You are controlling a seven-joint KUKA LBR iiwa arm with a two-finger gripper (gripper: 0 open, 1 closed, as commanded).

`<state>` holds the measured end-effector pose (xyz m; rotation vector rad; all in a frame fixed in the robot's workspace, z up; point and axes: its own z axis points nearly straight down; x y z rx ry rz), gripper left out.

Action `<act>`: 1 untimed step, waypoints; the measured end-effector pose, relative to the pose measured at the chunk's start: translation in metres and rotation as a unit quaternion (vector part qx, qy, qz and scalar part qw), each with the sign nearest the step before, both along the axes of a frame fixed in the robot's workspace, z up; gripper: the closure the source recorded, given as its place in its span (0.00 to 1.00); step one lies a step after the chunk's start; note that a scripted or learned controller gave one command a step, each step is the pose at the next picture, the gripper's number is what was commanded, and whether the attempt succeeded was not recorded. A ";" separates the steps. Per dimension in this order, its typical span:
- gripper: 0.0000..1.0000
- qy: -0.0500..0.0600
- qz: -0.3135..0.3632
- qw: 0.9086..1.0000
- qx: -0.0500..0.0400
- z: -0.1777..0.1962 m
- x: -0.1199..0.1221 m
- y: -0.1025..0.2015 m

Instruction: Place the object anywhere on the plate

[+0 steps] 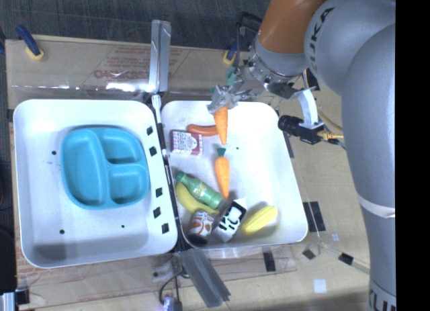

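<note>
Orange tapered carrot (221, 125) between the gripper (220, 105) fingers.

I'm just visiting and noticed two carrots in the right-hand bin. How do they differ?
The upper carrot hangs point down from the gripper, raised over the right bin; the lower carrot lies loose on the bin floor. The upper carrot overlaps a sausage in this view; the lower carrot lies beside a green bottle. Both are orange, tapered and look about the same size.
</note>
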<state>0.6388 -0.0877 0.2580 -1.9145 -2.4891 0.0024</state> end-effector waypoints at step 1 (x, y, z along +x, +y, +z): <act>1.00 0.001 0.087 0.996 0.000 -0.064 -0.008 0.084</act>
